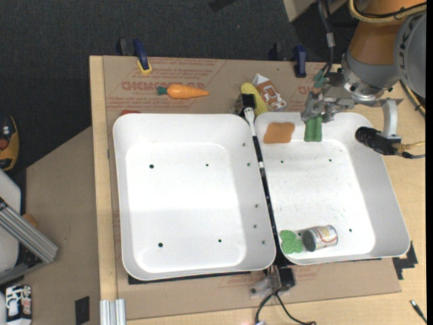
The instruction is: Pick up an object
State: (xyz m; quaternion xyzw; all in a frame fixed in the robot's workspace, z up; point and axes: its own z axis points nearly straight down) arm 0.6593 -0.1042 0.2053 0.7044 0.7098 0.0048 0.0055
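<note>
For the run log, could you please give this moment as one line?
tool over right bin's far edge | green block beneath | grasp unconfirmed

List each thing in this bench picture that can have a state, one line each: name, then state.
gripper: over the right bin's far edge, by the green block
green block: upright at the far rim
brown slab: flat in the right bin's far corner
can: on its side, near edge of right bin
carrot: lying on the cardboard behind the left bin
left bin: level on the bench
</note>
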